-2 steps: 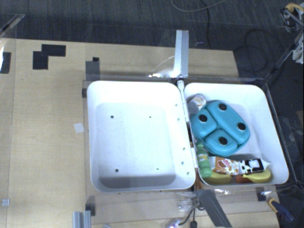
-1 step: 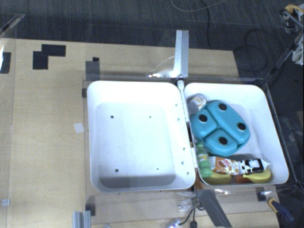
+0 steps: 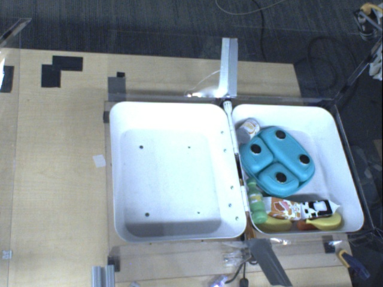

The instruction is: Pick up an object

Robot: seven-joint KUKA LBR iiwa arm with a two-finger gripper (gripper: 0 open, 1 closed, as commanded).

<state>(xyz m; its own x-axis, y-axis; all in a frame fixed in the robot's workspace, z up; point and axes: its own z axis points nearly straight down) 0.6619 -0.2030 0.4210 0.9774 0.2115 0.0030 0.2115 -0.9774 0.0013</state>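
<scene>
Okay, gripper state can't be told from this view, so nothing is assumed about a hold. Every pick candidate is found in the right bin (image 3: 338,137). The big teal four-hole piece (image 3: 277,160) is taken as the landmark.

Just above-left of the teal piece a small round pale item (image 3: 248,127) is seen, pressed near the bin's inner wall. Below the teal piece a printed orange-and-white packet (image 3: 297,208) is laid flat. A green item (image 3: 256,197) is tucked at the teal piece's lower left. A yellow banana-like thing (image 3: 328,223) is spotted below the packet, against the near wall. What the green item is exactly can't be made out.

Risks, as judged:
- Teal piece is broad w/ a domed, smooth-looking top. A pinch across it is likely to slip off or not span it at all.
- Stuff below the teal piece is packed tight, touching or overlapping. Two things could be dragged up together, or one nudged out of reach.
- Items by the walls and corner leave little room, so a collision w/ the rim is possible.
- The packet lies flat, so it may be skated over rather than caught.

The left bin (image 3: 119,160), on the far side of the divider from the teal piece, is not needed for the pick.
</scene>
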